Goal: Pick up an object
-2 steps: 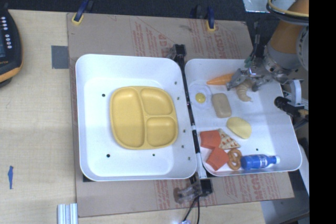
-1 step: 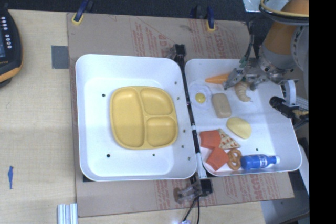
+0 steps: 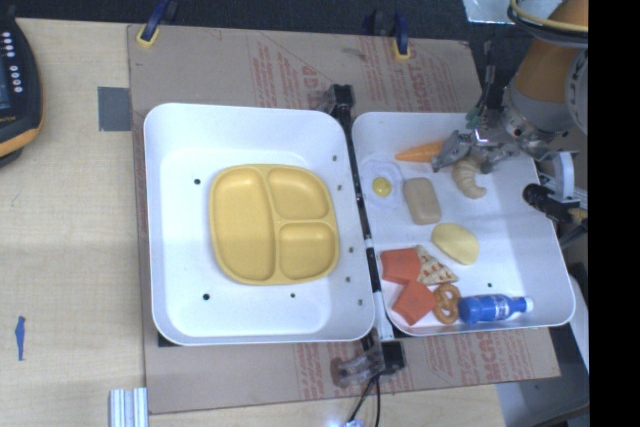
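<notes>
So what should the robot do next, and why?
Probably lower straight down a little. The gripper hangs at the far end of the right bin, right by the orange carrot and the croissant. I can't see anything held in it, so a short drop toward the croissant seems the best next step.

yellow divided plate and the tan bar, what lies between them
In the camera view, the bins' adjoining rims and a small fried egg toy lie between the yellow divided plate and the tan bar.
</notes>
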You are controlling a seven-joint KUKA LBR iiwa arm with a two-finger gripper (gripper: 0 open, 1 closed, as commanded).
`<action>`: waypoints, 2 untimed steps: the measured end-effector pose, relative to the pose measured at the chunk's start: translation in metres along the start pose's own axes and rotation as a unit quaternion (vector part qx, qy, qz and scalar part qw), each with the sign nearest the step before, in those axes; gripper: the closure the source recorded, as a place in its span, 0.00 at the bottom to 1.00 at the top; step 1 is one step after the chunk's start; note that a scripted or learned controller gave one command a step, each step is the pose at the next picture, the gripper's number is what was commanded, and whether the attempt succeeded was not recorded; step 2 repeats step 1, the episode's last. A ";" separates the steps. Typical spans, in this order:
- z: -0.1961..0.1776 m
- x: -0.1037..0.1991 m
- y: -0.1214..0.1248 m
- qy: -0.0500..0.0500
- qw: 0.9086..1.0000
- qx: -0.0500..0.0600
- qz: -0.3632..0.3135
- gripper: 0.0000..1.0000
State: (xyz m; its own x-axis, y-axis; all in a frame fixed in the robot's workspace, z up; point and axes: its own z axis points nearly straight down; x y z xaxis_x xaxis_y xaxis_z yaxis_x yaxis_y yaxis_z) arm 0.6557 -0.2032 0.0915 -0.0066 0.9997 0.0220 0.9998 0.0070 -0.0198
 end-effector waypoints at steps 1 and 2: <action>0.000 -0.002 -0.001 -0.002 1.000 0.001 0.000 0.00; 0.000 -0.002 -0.001 -0.002 1.000 0.001 0.000 0.00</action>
